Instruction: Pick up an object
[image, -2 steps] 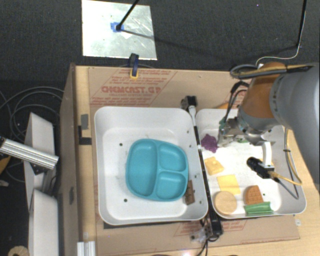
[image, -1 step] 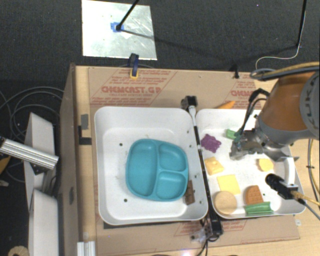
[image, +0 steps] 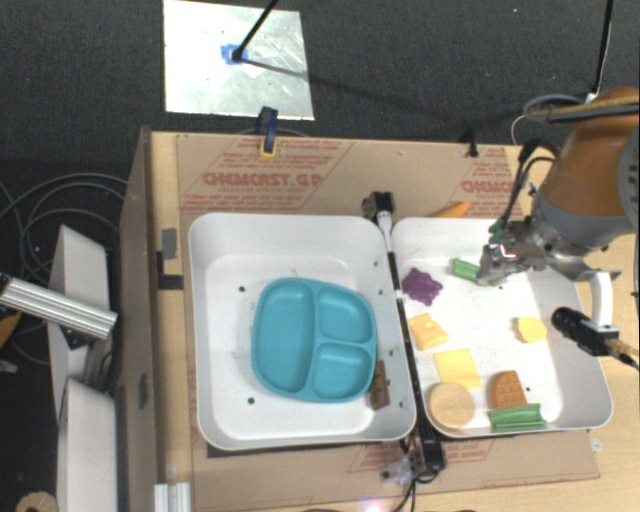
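Note:
My gripper (image: 492, 270) hangs over the back of the right bin (image: 590, 400), its tip right beside a small green piece (image: 463, 268). Whether it touches that piece I cannot tell. Other toy foods lie in the same bin: a purple grape bunch (image: 422, 287), a yellow cheese wedge (image: 428, 331), a pale yellow square (image: 456, 367), a small yellow lump (image: 530, 329), a brown waffle-like piece (image: 507, 388), a tan round disc (image: 451, 405) and a green bar (image: 517, 417).
The left bin (image: 215, 300) holds a blue divided plate (image: 313, 340). A brown piece (image: 380, 385) lies at its right wall by the divider. An orange piece (image: 452, 210) lies behind the right bin. A black fitting (image: 585, 333) on the arm overhangs the bin's right side.

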